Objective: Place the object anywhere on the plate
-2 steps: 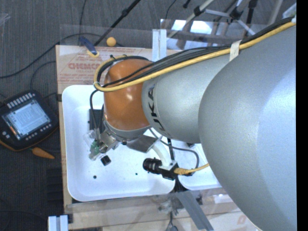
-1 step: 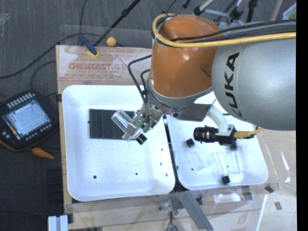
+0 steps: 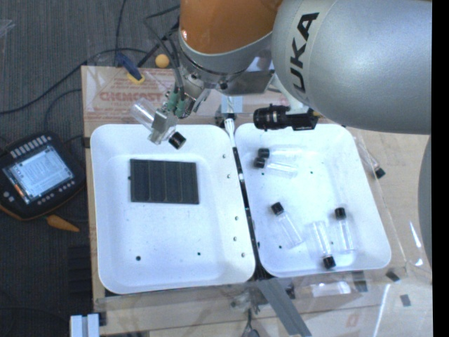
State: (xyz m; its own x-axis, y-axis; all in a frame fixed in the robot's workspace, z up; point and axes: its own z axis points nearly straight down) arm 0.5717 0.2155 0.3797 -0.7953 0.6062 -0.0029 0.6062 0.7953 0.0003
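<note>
A dark ribbed rectangular plate (image 3: 164,181) lies flat in the left bin (image 3: 112,258), toward its upper left. My gripper (image 3: 163,123) hangs over the bin's back edge, just above the plate's far side. It is shut on a clear vial (image 3: 145,112) that lies crosswise between the fingers. The vial's black cap (image 3: 177,140) points down and right toward the plate. The vial is in the air, apart from the plate.
The right bin (image 3: 365,181) holds several clear vials with black caps, such as one (image 3: 284,223) near its middle and one (image 3: 342,232) at the right. A divider rim (image 3: 240,188) separates the bins. A teach pendant (image 3: 38,174) lies to the bench's left.
</note>
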